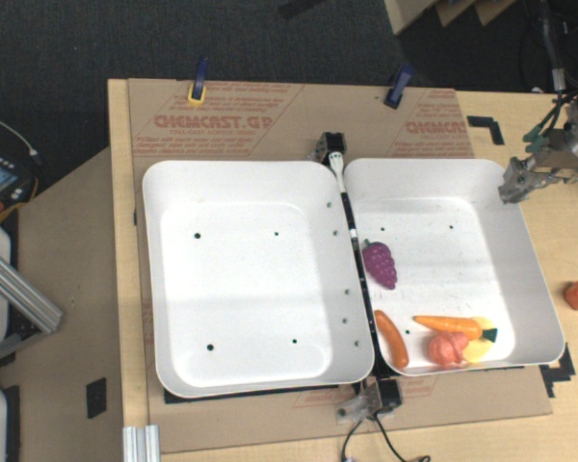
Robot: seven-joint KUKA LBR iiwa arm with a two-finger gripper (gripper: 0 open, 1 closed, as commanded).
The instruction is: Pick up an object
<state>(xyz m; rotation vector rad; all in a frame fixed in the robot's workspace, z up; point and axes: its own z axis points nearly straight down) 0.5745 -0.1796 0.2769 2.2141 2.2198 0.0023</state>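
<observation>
Camera view: gripper (516,187) hovers at the right bin's (520,248) far rim, jaws' state unclear. Toy grapes (380,264) and carrot (450,324) lie inside, near its front, likely awaiting a pick.

Even bright light, soft shadows, slight blur

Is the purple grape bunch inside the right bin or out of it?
Inside: the purple grape bunch lies on the right bin floor near its left wall.

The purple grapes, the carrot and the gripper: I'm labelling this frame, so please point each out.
purple grapes (380,264), camera view, middle of the bunch, right bin.
carrot (447,323), camera view, middle of its orange body.
gripper (516,187), camera view, at its fingertips over the right bin's far right rim.
</observation>
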